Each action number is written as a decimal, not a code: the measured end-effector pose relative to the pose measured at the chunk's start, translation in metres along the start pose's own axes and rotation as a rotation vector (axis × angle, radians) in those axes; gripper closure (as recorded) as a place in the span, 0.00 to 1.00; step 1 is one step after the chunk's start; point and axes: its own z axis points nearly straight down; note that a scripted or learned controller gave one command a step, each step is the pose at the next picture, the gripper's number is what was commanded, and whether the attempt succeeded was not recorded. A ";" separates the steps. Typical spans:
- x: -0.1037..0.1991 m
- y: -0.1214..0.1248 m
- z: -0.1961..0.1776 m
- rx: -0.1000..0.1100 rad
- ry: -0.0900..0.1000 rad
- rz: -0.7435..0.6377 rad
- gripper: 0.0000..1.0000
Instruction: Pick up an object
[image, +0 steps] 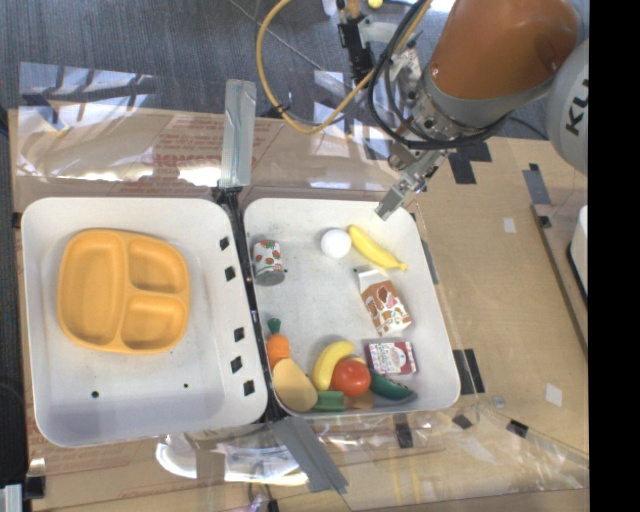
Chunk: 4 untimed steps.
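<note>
Hovering gripper (388, 207) sits above the bin; jaw state unclear. Banana (376, 248) lies just at 7 o'clock, long axis 10-to-4.

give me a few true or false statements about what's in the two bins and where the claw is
1. The orange divided plate lies in the left bin. True.
2. The white egg sits beside the banana in the right bin. True.
3. The claw holds the tomato between its fingers. False: the tomato lies at the near end of the right bin, with the claw up at the bin's far edge.
4. The small can rests on the orange divided plate. False: it lies in the right bin, near the wall between the bins.
5. The carrot lies in the left bin. False: it is in the right bin.
</note>
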 end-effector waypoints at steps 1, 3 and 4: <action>0.002 0.023 -0.010 0.003 0.003 -0.297 1.00; 0.057 0.045 0.126 0.003 -0.008 -0.601 1.00; 0.059 0.043 0.120 0.007 0.005 -0.601 0.00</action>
